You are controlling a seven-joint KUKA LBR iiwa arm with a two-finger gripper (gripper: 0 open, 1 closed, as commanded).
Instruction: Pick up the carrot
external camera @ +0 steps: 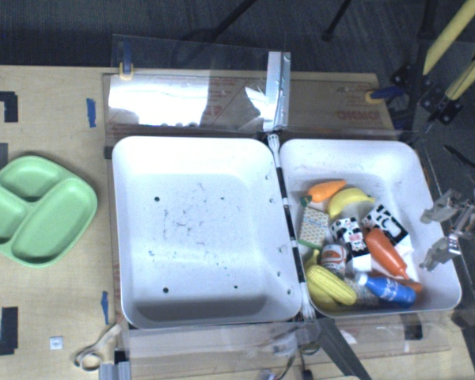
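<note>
The carrot [326, 190] lies at the top of the pile in the right bin [396, 165], touching a banana [348, 202]. The end effector [447, 232] hovers at the bin's right rim, well apart from the carrot, fingers spread, grasping nothing.

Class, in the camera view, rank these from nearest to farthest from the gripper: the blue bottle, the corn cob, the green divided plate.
Gripper is at the right bin's right edge.
1. Blue bottle, right bin's front right.
2. Corn cob, right bin's front left.
3. Green divided plate, far left on the bench.
</note>
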